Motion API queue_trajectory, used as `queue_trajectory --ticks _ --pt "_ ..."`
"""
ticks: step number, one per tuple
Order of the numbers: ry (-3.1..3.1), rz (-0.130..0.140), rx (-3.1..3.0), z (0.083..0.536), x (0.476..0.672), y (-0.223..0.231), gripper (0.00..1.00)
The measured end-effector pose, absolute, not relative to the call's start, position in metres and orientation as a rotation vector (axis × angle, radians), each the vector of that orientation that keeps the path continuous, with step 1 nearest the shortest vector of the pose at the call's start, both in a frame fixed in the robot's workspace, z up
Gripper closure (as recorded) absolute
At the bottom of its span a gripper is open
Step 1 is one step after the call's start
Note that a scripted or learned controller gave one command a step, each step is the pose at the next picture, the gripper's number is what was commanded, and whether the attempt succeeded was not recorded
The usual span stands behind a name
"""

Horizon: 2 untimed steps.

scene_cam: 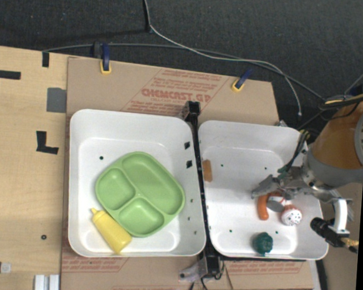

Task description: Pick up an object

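Down at the near edge of the right bin (pixel 250 140) sits a dark green ball (pixel 263 243). Just above it lie an orange sausage-shaped toy (pixel 263 208) and a white ball with red dots (pixel 291 215), close together. The gripper (pixel 272 187) hangs right over the orange toy, but I cannot tell how it is set. A small orange block (pixel 207 170) rests by the divider. In the left bin (pixel 80 164), a green divided plate (pixel 140 194) sits beside a yellow bottle (pixel 110 230).
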<state>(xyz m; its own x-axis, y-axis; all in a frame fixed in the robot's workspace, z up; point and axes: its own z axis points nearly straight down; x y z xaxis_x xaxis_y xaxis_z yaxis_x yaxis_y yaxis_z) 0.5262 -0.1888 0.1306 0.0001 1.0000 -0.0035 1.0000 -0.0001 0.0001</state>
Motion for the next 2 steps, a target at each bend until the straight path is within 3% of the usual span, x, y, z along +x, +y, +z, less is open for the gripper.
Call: queue_trajectory --ticks 1,2 --pt "2.202 0.007 2.207 0.112 0.532 -0.194 0.0" --pt "2.194 0.017 2.195 0.124 0.536 -0.194 1.0"
